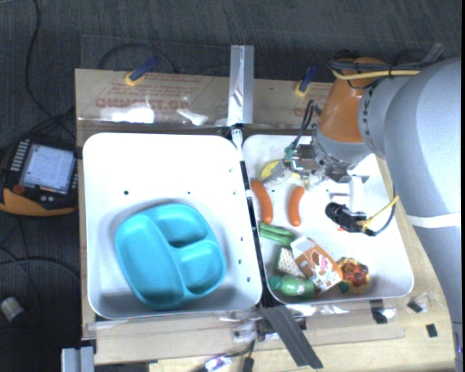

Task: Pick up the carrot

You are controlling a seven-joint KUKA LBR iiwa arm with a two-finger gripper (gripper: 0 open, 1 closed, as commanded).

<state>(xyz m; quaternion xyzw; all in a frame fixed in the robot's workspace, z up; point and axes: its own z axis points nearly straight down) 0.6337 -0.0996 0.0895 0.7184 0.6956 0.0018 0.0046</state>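
From the overhead camera, the gripper [304, 163] hangs over the far end of the right bin [387, 231], its metal parts crowded together so that whether it is released or clenched cannot be told. Just below it lie two smooth orange tapered pieces; the carrot [295, 206] is the right one, a similar orange piece [263, 201] beside it to the left. Nearer the front sit a green cucumber-like stick [275, 233] and a printed carton [316, 263]. The left bin [108, 161] holds a glossy blue divided tray [169, 254].
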